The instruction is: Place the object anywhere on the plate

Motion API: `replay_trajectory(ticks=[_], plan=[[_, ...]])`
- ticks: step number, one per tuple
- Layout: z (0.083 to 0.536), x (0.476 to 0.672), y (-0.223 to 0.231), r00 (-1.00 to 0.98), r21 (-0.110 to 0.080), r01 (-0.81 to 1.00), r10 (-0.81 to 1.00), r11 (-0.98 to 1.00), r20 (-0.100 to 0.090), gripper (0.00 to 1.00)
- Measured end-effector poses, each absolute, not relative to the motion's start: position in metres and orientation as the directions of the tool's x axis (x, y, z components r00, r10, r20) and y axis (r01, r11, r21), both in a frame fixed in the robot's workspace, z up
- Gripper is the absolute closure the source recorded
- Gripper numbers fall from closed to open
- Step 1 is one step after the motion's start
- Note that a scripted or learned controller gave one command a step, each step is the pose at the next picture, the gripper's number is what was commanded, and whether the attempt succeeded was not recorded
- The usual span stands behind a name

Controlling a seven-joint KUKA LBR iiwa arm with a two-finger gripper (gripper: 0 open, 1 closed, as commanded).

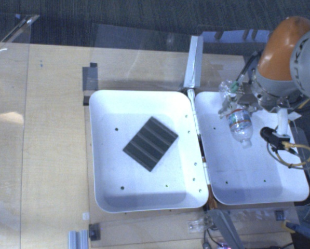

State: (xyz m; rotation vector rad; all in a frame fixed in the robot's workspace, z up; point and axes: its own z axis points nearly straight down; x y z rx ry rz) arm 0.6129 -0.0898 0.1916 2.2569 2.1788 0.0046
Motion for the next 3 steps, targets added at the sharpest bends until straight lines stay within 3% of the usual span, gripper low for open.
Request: replay_trajectory(ticks=[2, 3], plan=[[0.238, 0.565, 0.002, -0.115, 0.005, 0.993, 0.993, 0.115, 0.001, 1.0], [0.256, 0.552, 0.077, -0.239, 0.006, 0.971, 0.971, 0.239, 0.0, 1.0]])
